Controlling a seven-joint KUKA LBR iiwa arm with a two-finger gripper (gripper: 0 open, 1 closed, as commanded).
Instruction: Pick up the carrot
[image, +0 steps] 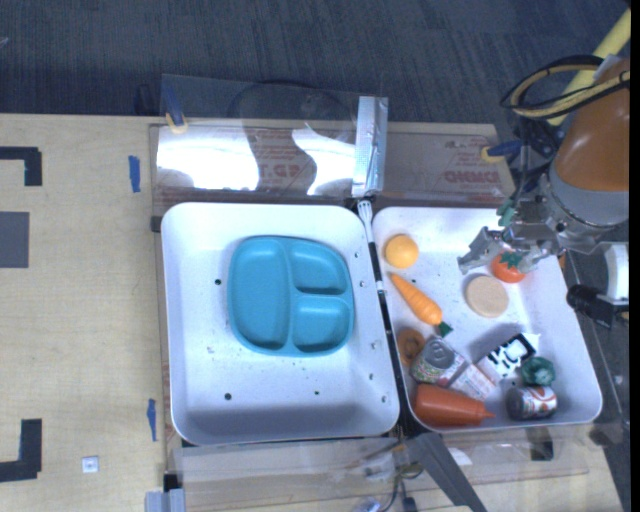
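Carrot (416, 298) lies slantwise at the right bin's (580, 352) left wall, 6 o'clock of the yellow ball (401, 250); gripper (505, 247), finger state not discernible, sits at the carrot's 2 o'clock, so you should travel toward 8 o'clock, aligning across its length before descending.

arm (600, 150) cropped right, pincer (510, 245) perhaps blurred
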